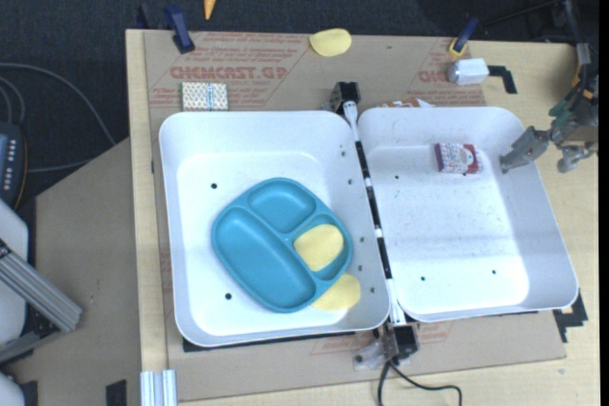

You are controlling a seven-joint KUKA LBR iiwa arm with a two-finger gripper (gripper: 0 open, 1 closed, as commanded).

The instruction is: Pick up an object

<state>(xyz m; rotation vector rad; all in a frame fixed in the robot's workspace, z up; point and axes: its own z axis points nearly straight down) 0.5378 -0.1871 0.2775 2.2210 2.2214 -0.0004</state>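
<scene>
- The claw [544, 147] hangs at the right edge of the right shallow white bin [533, 285], its two grey fingers spread apart with nothing between them.
- The nearest candidate is the small red-and-white packet [457, 158], lying flat on the floor of the right bin near its far edge, just beside the claw's left finger but not touching it as far as I can judge.
- To do this step well, I would bring the claw over the middle of the packet, keep the fingers wide, and descend straight so neither tip lands on top of it; the packet looks thin, so the tips probably need to reach the bin floor.
- The packet's long axis runs roughly along the bin's far edge, left to right, with a slight tilt; the fingers should close across its short side. Which end is its top I cannot tell.
- The left shallow white bin [190, 157] holds a blue divided plastic plate [266, 247] with a yellow rounded piece [320, 244] in one compartment and another yellow piece [339, 294] at the plate's near rim; these lie well apart from the claw.
</scene>
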